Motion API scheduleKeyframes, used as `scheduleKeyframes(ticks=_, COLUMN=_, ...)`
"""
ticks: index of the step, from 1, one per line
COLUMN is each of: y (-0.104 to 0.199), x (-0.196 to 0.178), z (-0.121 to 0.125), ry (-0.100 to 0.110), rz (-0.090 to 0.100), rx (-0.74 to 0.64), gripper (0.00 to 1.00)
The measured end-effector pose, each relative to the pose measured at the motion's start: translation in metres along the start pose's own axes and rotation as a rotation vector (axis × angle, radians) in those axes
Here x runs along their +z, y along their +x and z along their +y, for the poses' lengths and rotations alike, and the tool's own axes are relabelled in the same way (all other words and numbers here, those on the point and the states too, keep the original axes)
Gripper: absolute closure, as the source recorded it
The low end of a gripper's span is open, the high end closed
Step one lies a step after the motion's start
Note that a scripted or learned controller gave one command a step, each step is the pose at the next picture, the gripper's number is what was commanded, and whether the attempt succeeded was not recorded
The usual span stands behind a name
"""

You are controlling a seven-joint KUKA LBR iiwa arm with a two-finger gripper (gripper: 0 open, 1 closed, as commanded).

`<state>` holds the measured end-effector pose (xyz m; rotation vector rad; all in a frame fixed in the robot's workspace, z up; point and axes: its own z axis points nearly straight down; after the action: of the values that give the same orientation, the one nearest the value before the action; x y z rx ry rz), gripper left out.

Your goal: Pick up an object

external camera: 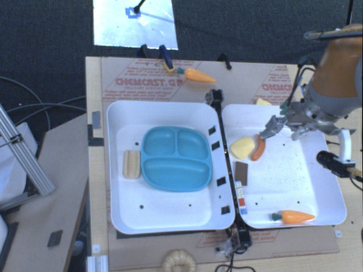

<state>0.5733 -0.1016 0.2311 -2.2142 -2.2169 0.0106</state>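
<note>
The sausage (pixel 258 149), orange-red and small, lies in the right bin (pixel 326 205) toward its ten o'clock corner, tilted, its upper end right at the tip of the gripper (pixel 282 127); its lower end touches a pale yellow slice (pixel 242 147) that sits at its nine o'clock; the gripper's two fingers stand apart, one reaching down-left to the sausage top, the other off toward three o'clock, and nothing is clamped between them that I can make out; the arm (pixel 340 72), grey with its orange band, comes in from three o'clock over the bin's upper edge; at six o'clock from the slice lies a small brown block (pixel 241 172); a carrot (pixel 293 216) rests along the bin's lower rim, around five o'clock of the sausage, well apart from it; the left bin (pixel 164 217) holds a blue divided plate (pixel 174 158) in its middle, with a tan ridged piece (pixel 131 164) just beside it at nine o'clock; another carrot (pixel 194 75) lies on the cardboard beyond the bins, at twelve o'clock of the plate.
</note>
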Motion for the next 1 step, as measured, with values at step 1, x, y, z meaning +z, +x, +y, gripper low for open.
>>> scheduleKeyframes(ticks=1, y=0.0002, x=-0.0063, z=0.0024, ry=-0.012, rz=-0.001, rx=-0.002, gripper=0.0)
